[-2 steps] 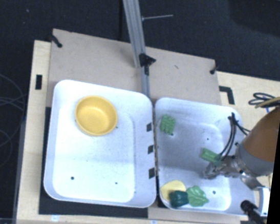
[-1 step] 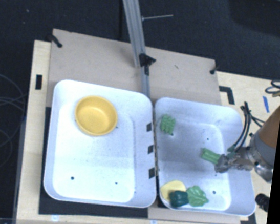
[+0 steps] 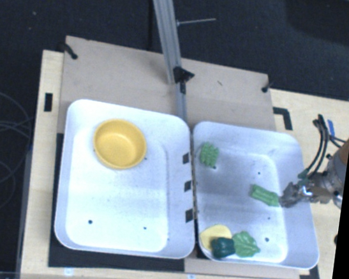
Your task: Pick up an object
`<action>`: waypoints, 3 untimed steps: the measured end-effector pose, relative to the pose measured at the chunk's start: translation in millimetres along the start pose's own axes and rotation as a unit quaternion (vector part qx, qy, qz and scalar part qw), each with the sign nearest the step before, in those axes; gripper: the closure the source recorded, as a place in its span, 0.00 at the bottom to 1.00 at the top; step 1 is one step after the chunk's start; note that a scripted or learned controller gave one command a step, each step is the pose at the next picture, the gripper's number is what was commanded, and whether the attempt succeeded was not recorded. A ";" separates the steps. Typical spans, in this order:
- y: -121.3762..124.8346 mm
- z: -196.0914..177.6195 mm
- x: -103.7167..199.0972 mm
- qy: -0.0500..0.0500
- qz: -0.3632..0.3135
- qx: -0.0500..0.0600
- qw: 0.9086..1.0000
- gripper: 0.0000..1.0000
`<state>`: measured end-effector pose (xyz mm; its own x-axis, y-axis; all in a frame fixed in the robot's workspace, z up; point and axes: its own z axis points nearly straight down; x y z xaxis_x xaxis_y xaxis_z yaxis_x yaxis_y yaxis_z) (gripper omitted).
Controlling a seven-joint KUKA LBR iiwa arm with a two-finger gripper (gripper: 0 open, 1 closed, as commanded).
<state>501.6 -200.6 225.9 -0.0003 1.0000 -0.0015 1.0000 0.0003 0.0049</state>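
Observation:
The right bin (image 3: 289, 152) holds a flat green piece (image 3: 264, 195) near its right side, a small green leafy piece (image 3: 208, 154) at its upper left, and a cluster at its front: a yellow object (image 3: 214, 231), a dark green block (image 3: 222, 247) and a light green leafy piece (image 3: 245, 243). My gripper (image 3: 291, 194) hangs over the right part of this bin, its tip just right of the flat green piece. Nothing shows between the fingers.
The left bin (image 3: 73, 218) holds a yellow bowl (image 3: 120, 144) at its upper left. A grey metal pole (image 3: 167, 31) slants down from the top to the divider between the bins. Cables (image 3: 320, 146) run along the arm at the right.

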 end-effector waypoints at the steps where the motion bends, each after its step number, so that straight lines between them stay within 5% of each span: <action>1: 24.4 -6.6 46.4 0.001 -0.002 0.002 1.000 1.00; 3: 62.5 1.9 142.1 0.001 -0.002 0.003 1.000 1.00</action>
<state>564.1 -58.5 224.1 -0.0035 1.0000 0.0006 1.0000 0.0035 -0.0002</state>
